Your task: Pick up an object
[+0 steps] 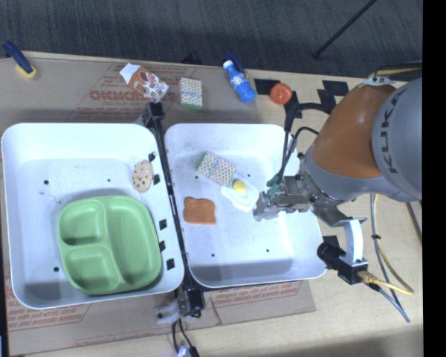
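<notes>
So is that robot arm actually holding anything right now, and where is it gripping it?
It cannot be told. The gripper sits low in the right bin, right beside the fried egg, but no object shows between its fingers.

Robot lab: KUKA arm [372, 147], two white bins [15, 199], toy food.

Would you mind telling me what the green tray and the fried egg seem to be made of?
The green tray looks like moulded matte plastic: one even colour, rounded compartments. The fried egg looks like a plastic or rubber toy, flat white with a yellow yolk; which one is unclear.
</notes>
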`<state>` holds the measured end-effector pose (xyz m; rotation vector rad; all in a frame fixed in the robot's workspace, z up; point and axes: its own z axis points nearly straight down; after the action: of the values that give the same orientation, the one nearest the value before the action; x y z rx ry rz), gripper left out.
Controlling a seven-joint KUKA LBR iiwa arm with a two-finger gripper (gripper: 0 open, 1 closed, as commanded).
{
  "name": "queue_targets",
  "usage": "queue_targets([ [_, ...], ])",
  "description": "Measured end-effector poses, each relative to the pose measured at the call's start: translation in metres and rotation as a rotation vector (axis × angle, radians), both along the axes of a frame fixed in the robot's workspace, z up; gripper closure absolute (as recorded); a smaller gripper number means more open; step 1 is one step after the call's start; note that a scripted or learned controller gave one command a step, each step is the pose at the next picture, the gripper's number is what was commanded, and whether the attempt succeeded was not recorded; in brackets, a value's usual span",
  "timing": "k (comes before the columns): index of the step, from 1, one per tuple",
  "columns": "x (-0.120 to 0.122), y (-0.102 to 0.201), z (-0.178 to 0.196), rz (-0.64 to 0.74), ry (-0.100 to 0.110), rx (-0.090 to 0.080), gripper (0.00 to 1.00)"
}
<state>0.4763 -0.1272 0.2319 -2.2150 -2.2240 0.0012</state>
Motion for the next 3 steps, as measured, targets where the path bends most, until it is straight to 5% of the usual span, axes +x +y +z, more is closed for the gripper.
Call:
queue_targets([
  [1,0.0,0.0,0.0,0.0,0.0,0.0,0.0],
  [2,-0.001,-0.001,-0.132,0.003,0.004,0.001,0.0],
  [3,0.026,0.031,-0.141,0.005,0.001,0.0,0.0],
])
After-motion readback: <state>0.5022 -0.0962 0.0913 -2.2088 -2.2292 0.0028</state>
